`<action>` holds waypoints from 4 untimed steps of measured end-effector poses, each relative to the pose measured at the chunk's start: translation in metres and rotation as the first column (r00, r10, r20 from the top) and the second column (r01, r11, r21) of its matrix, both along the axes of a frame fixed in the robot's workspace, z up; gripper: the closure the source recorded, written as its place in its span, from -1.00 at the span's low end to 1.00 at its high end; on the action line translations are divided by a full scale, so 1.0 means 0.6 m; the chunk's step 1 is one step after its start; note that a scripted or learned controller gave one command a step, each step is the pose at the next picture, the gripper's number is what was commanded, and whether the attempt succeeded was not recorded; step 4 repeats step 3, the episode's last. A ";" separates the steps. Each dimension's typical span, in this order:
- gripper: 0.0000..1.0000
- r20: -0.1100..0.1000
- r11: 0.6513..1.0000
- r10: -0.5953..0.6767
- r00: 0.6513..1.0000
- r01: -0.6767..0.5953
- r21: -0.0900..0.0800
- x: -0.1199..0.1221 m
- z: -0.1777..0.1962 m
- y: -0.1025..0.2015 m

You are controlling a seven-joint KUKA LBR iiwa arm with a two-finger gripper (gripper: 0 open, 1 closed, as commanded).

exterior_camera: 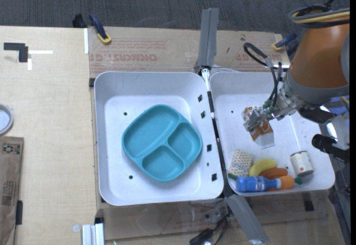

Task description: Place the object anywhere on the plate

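Two white bins sit side by side on the bench, and the action is all on the right-hand side. Biggest thing in the left bin [105,127] is the blue plate [161,142], three compartments, lying a bit askew near the middle, nothing on it. Over the right bin [320,183] the grey arm [317,66] with its orange band leans in from the right, wrist angled down toward the bin's middle. And there's the gripper [257,121], low over the bin floor, with a small brown-and-white object [261,131] right at its tips; whether the fingers actually pinch it I cannot tell from this angle, nor how wide they stand. So the object is in the right bin, well apart from the plate. Down along the near wall, a cluster: a blue bottle [256,184] lying on its side, an orange carrot-like piece [277,174] and a yellow banana [261,166] touching above it, a patterned pouch [241,163] just to their left, and a small can [301,163] off to the right.
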State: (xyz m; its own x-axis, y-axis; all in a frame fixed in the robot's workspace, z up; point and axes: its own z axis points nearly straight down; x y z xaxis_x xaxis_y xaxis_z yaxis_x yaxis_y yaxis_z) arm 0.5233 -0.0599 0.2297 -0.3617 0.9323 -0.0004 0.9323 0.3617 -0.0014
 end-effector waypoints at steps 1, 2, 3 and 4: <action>1.00 -0.004 0.998 0.063 0.998 -0.063 0.000 0.035 -0.067 0.120; 1.00 -0.003 1.000 -0.016 1.000 0.016 -0.001 0.018 -0.067 0.261; -1.00 -0.003 1.000 -0.017 1.000 0.017 -0.001 0.018 -0.067 0.261; -1.00 -0.003 1.000 -0.017 1.000 0.017 -0.001 0.018 -0.067 0.261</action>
